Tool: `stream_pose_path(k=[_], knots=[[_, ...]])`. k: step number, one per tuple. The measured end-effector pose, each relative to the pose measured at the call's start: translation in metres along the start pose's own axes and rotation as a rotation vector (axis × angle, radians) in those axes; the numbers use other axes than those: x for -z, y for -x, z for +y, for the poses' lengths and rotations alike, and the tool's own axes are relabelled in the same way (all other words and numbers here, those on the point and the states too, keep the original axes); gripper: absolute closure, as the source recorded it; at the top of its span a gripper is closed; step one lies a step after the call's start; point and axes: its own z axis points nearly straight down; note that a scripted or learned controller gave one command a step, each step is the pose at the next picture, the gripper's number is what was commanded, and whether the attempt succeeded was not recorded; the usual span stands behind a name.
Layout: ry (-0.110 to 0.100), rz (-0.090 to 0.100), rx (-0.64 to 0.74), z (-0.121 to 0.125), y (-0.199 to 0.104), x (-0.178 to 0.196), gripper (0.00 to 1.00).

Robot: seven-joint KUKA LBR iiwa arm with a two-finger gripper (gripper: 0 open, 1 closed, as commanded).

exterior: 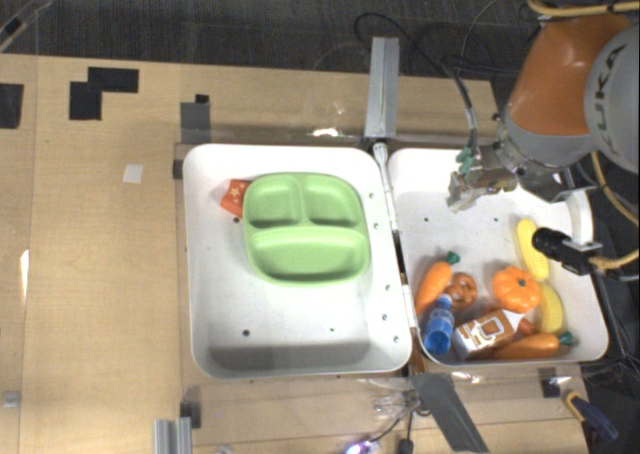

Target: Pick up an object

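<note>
Very little can be read here. At the right edge of the frame, on the grey casing of the arm (612, 82) beside its orange band, stand parts of dark letters, seemingly "UK", cut off by the frame edge. The small brown carton (487, 330) in the lower right of the frame carries a white printed patch, but its lettering is too small and blurred to make out.
</note>
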Motion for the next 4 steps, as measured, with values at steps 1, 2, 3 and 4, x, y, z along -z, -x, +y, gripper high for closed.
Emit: stream_pose_path(k=[1, 2, 3, 4], knots=[[0.002, -0.001, 0.011, 0.08, -0.017, 0.031, 1.0], [-0.003, 0.0, -0.359, 0.022, 0.019, -0.049, 1.0], [-0.003, 0.0, -0.358, 0.022, 0.019, -0.048, 0.0], [0.002, 0.001, -0.402, -0.032, 0.025, -0.138, 0.0]])
